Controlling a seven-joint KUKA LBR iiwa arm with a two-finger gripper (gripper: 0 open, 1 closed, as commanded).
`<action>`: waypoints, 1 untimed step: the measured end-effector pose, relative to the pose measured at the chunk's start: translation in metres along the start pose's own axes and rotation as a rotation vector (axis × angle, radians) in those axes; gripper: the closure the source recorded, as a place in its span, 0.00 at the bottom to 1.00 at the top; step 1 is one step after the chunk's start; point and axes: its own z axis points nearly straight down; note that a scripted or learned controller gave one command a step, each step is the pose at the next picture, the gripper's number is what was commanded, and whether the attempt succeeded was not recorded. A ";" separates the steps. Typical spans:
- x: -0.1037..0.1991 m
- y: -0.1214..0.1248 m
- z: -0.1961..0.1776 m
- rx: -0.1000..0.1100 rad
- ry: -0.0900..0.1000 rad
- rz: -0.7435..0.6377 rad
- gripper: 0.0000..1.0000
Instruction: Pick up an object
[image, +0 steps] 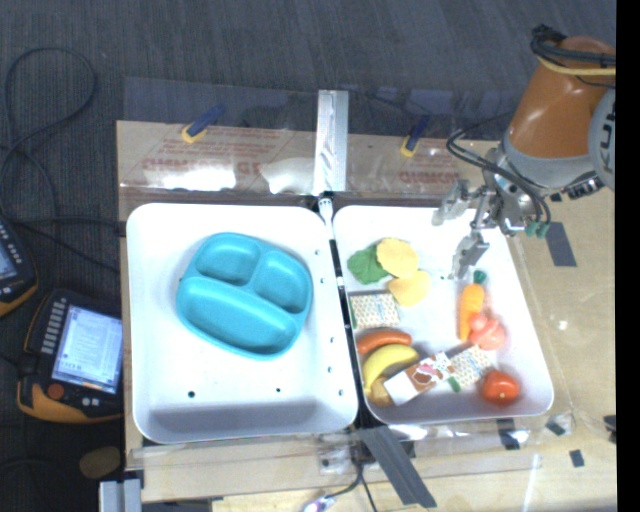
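In the left bin a blue divided plate is seen lying flat. The right bin is crowded with toy food: a yellow piece, a banana, a tomato at the near right. The carrot, judged the likeliest target, lies just near of the gripper, its long axis running far to near. The gripper is hung low over the bin's far right; nothing is seen held, and its opening cannot be told.
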 end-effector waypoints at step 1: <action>0.021 -0.020 0.110 0.001 -0.001 -0.200 0.00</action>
